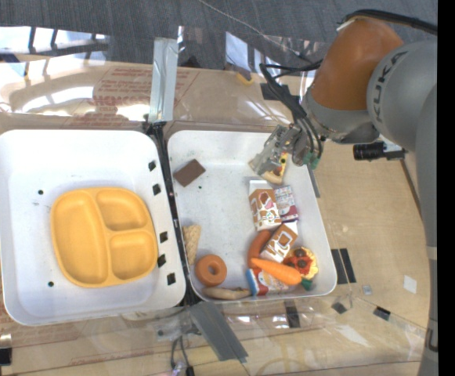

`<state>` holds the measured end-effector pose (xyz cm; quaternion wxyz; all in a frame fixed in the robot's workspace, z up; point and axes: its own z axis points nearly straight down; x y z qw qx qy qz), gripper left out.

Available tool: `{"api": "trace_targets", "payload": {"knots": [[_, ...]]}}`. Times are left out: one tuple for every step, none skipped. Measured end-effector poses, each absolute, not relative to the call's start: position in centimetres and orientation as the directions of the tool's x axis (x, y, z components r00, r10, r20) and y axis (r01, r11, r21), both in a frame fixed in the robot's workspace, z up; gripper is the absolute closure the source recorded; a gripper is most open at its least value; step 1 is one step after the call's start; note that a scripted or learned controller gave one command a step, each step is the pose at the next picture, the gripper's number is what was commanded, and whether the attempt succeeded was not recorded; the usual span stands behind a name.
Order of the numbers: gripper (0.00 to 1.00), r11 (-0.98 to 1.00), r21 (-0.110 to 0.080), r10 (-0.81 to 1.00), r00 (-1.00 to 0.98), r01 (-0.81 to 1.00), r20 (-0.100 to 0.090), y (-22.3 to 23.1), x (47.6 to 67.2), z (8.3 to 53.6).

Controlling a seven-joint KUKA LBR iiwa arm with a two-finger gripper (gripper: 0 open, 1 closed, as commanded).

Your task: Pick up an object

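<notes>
My gripper [269, 160] hangs low over the upper right corner of the right bin [227, 149], close to the bin's far wall. A small yellowish piece [278, 171] shows right at its tip; whether it is held I cannot tell. Just below lie small printed cartons [264, 207], one with a pink side [286, 200] and another [280, 242] further down. A brown square block [189, 171] lies to the gripper's left. An orange carrot [278, 272], a donut [211, 270], a red sausage [257, 247] and a tan cone [191, 241] fill the bin's near end.
The left bin [23, 163] holds a yellow divided plate [102, 235]. A black divider [163, 202] runs between the bins. A tan banana-like piece [224, 293] and a colourful pizza-like toy [305, 263] rest by the right bin's near wall. The arm's orange band [352, 61] looms over the far right.
</notes>
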<state>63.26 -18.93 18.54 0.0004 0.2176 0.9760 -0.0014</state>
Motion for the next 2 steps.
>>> {"api": "trace_targets", "payload": {"knots": [[1.00, 0.841, 0.003, 0.540, -0.841, 0.540, -0.007, -13.4, 63.7, 25.6], [1.00, 0.945, -0.001, 0.328, -0.945, 0.328, -0.005, -18.6, 63.2, 27.0]]}}
